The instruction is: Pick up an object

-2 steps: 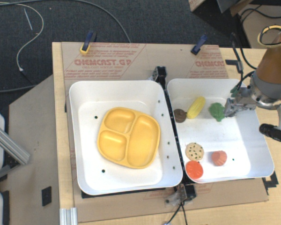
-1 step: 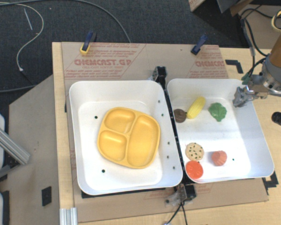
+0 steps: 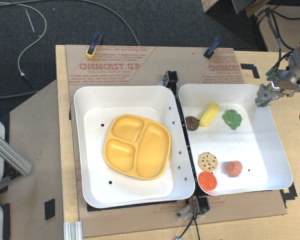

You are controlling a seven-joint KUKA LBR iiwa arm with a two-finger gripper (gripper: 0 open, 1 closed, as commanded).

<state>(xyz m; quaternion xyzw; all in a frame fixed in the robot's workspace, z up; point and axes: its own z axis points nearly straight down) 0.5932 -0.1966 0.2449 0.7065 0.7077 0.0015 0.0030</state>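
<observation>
Nearest, the broccoli is lying in the right bin, just down-left of the claw, which is hovering at the rim; I cannot tell whether it is open. Reaching is pending, needing a drop leftward. Corn is sitting beyond, crowding nothing.

Left of the shallow white right-hand bin sits a yellow plastic divided plate; inside that bin: yellow corn, green leaf, speckled tan cookie.
</observation>
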